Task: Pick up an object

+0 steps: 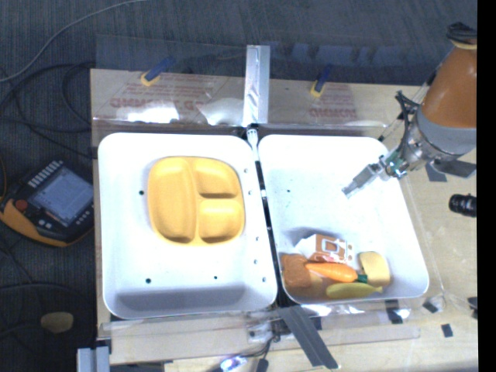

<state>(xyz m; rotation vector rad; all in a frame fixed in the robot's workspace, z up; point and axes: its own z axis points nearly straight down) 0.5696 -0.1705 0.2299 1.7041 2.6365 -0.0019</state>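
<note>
Camera view, looking down at a slant. My arm (pixel 453 91) comes in from the right, orange band above grey wrist, over the upper right corner of the right bin (pixel 310 169). My gripper (pixel 358 183) points down-left over the bare white floor in that bin's upper half, near the right wall. Whether my fingers are open or closed I cannot tell: they read as one thin grey shape, too small and blurred to separate. Nothing visible between them. Objects sit clustered at the near edge of the right bin, well apart from my gripper: a brown item (pixel 295 270) at left, a white carton with orange print (pixel 332 247) behind, a carrot (pixel 332 271) lying across the middle, a pale yellow block (pixel 375 267) at right, a yellow-green piece (pixel 350 289) in front touching the carrot. The pile is tight, items touching or overlapping; exact stacking is hard to tell. Left bin (pixel 124 208) holds a yellow tray (pixel 195 200) with compartments, lying flat in the upper middle. A metal divider (pixel 256 84) stands behind the seam of the two bins. Two yellow-blue clips (pixel 156 70) and (pixel 321 84) lie on the board behind. A handheld pendant (pixel 50 204) with screen lies on the dark carpet to the left, cable (pixel 116 6) running off behind it.
</note>
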